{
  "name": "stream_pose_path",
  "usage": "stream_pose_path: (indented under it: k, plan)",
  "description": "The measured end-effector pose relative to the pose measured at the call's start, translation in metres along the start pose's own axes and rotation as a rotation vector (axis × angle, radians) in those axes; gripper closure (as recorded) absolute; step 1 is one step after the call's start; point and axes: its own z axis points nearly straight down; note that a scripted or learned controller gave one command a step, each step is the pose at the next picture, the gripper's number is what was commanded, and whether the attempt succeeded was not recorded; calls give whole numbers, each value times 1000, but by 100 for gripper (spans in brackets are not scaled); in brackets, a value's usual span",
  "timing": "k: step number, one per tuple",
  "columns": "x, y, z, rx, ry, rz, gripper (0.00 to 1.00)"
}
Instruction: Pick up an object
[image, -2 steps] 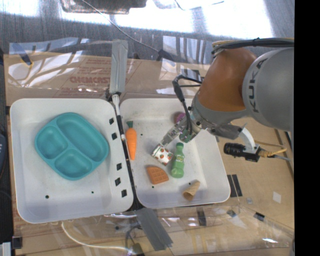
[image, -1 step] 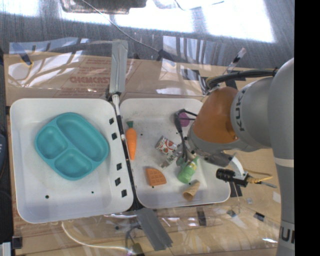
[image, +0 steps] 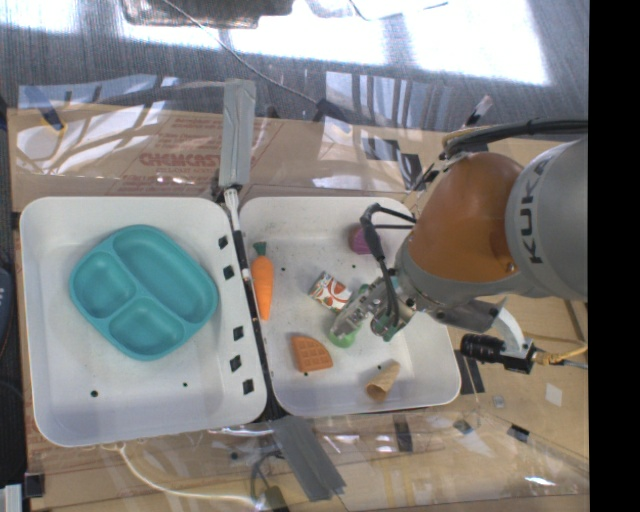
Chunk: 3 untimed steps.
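Note:
My gripper (image: 366, 316) hangs low over the middle of the right bin (image: 300, 222), below the orange-banded wrist. A small green object (image: 343, 338) lies right under its left tip, partly covered. Just up-left of the gripper lies a red and white carton (image: 329, 290). An orange carrot (image: 262, 286) rests along the bin's left wall. A waffle piece (image: 311, 354) and an ice cream cone (image: 382, 380) lie near the front wall. A purple object (image: 357, 238) peeks out beside the arm at the back.
The left bin (image: 40, 300) holds a teal divided plate (image: 143, 290). The arm's bulk covers the right bin's right side. A grey taped divider (image: 237, 140) runs between the bins at the back.

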Motion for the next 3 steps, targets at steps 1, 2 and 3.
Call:
stream_pose_path:
  k: [1, 2, 3]
  plan:
    - [0, 0, -6, 5, 5, -5, 100]
    - [-1, 1, -16, 6, 6, -11, 100]
    - [-23, 41, 40, 7, 7, 94, 100]
